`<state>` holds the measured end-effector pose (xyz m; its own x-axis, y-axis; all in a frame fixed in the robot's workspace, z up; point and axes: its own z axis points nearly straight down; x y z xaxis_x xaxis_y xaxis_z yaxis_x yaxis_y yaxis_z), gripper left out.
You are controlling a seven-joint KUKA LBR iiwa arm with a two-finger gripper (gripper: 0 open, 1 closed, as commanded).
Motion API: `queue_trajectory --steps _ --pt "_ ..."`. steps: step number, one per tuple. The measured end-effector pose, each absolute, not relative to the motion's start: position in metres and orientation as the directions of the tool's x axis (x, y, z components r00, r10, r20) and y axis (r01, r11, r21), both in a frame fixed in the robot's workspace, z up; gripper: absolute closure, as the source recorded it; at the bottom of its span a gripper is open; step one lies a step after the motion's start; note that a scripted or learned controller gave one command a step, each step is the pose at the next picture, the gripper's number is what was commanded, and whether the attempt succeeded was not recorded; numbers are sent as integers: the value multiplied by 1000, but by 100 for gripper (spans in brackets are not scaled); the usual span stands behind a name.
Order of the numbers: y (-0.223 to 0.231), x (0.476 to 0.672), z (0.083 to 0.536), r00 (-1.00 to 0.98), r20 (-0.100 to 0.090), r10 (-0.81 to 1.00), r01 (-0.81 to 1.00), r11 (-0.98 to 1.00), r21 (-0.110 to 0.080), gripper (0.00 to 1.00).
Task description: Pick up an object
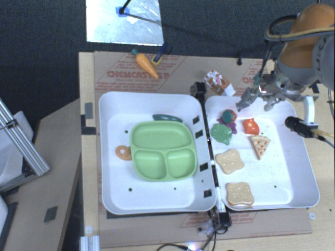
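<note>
Hovered at upper right of frame above right bin (301, 190): gripper (257, 101), fingers spread, nothing between them. Lay below-left of it: tomato (251, 126), broccoli (222, 134).

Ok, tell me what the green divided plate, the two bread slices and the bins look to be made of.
Green plate: likely molded plastic, matte with a soft sheen, one uniform color with rounded compartment walls.
Bread slices: probably toy food in plastic or foam; flat tan faces with paler edges, too small to tell which.
Bins: seemingly thin white plastic, smooth, with rounded rims.
</note>
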<state>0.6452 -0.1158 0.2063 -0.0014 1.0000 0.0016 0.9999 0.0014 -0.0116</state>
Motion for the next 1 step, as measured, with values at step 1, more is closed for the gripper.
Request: queue_trajectory --steps 1 --pt "-116 648 215 -3 0 1000 1000 3 1 0"
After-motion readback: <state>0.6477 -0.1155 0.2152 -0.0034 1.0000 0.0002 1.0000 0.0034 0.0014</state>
